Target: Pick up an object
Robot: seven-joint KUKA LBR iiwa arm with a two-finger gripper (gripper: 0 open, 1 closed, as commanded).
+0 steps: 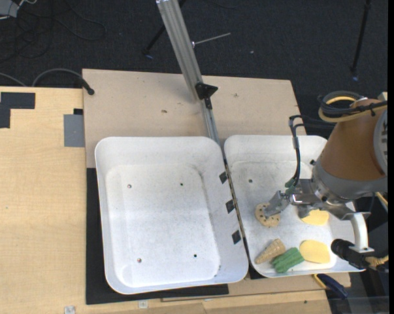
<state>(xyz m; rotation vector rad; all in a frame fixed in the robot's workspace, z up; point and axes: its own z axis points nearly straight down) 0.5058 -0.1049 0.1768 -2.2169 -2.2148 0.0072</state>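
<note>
In the right bin [262, 156] lie a round tan cookie-like piece [267, 215], a tan cone-shaped piece [269, 250], a green piece [287, 260] and two yellow pieces [315, 251] [315, 218]. My gripper [278, 203] reaches in from the right, low over the bin. Its tip sits right at the upper right edge of the cookie-like piece, whose far side it partly hides. I cannot make out whether anything is between the fingers.
The left bin [161, 214] stands beside the right one, with black clips [229, 205] along the shared wall. A slanted metal rail [183, 51] rises behind the bins. The arm's orange band [353, 149] hangs over the right bin's right side.
</note>
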